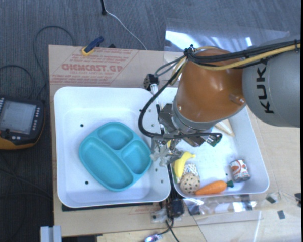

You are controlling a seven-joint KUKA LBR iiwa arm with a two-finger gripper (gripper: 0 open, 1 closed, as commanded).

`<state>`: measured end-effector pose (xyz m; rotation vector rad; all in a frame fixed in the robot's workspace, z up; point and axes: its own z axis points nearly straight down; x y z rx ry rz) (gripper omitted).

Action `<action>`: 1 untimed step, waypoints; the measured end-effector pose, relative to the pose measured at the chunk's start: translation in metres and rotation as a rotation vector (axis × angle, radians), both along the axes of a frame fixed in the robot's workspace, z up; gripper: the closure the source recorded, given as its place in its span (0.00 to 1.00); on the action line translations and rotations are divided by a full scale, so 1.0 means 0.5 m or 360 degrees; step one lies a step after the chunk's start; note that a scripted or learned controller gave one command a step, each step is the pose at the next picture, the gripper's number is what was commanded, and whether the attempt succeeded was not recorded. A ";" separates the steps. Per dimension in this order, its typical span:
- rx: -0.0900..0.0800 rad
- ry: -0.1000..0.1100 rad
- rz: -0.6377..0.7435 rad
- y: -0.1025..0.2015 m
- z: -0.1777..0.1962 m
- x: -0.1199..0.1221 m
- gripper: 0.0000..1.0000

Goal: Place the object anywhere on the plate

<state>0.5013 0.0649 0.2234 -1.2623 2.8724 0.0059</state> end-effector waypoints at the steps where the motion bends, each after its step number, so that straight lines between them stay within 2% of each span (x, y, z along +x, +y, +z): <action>1: 0.0007 -0.0004 -0.0675 0.115 -0.224 -0.011 1.00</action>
